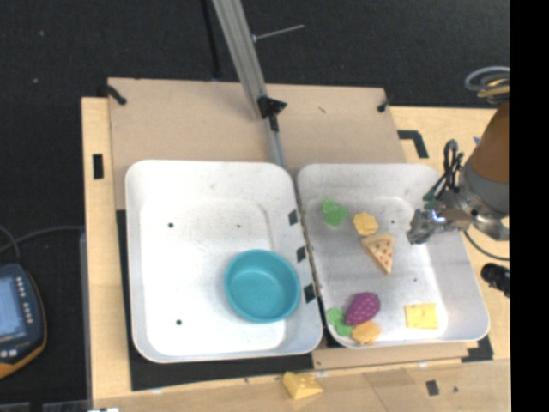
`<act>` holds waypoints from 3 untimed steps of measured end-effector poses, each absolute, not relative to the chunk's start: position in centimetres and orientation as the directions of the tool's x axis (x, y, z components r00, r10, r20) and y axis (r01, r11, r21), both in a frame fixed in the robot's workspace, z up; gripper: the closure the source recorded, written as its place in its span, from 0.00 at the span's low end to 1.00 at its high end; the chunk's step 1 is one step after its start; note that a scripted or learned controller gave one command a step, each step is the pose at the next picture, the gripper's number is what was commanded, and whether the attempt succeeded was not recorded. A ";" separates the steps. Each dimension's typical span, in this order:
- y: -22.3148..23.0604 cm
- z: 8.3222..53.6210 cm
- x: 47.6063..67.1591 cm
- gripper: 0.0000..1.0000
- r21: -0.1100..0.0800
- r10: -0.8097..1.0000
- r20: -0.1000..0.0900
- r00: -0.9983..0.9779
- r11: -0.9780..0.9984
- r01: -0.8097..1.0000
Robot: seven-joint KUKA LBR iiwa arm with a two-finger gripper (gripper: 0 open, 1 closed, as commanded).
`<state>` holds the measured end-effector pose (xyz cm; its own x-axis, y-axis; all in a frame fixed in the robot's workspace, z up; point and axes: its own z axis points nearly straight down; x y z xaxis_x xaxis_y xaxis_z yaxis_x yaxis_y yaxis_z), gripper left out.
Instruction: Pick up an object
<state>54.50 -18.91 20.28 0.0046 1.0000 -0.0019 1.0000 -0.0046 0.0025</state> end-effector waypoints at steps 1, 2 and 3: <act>-18.2 25.3 55.2 1.00 0.007 1.000 -0.002 -0.004 0.004 1.000; -18.3 29.7 55.4 1.00 0.007 1.000 -0.002 -0.005 0.005 1.000; -13.0 30.0 55.8 1.00 0.002 1.000 0.000 -0.003 0.003 1.000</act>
<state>55.80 -13.03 29.99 -0.0032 1.0000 -0.0004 1.0000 0.0032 0.0023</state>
